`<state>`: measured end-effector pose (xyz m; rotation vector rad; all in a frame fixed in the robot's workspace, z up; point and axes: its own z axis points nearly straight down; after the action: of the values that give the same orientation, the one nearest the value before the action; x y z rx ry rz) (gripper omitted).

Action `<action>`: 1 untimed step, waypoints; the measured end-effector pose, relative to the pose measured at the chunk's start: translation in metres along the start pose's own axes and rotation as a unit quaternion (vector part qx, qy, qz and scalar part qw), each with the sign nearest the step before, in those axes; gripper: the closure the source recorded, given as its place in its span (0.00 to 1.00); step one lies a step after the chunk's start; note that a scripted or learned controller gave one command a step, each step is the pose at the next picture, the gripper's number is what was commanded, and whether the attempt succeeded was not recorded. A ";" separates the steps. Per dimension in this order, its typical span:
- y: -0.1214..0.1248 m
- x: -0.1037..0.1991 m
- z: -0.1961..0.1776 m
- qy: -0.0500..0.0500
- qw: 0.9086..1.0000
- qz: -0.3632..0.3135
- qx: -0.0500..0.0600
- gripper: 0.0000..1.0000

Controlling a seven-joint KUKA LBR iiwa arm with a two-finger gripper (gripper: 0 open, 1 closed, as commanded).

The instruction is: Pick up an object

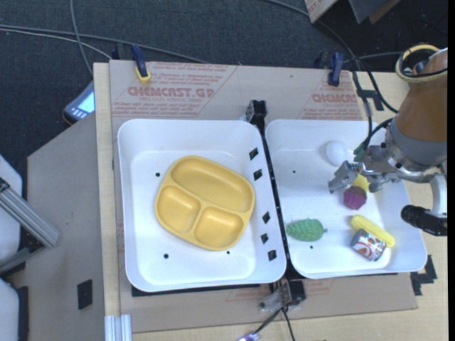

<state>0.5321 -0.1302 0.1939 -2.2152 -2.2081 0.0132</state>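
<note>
Overhead, gripper (353,178) low in the right bin (313,267), fingers spread apart with nothing between them, purple toy (355,198) just below its tips, white ball (334,150) above-left of the toy, green leaf (306,229) lower left, yellow plate (205,202) in the left bin (135,212).

We see an evenly lit scene, bright and diffuse, apparently from overhead. The two shallow white plastic bins (206,279) come close to washing out, though their rims stay readable. Shadows are soft and short: a faint one hugs the yellow divided plastic plate (205,202), another lies under the green leafy toy (306,229). The dark carpeted floor (178,13) stays dim. Focus is moderate throughout; fine print on the brown cardboard surface (170,91) looks slightly soft. We notice no strong glare.
</note>
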 end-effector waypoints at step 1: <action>0.003 0.000 -0.007 -0.001 1.000 -0.002 -0.007 0.00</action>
<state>0.5353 -0.1299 0.2009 -2.2195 -2.2202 0.0001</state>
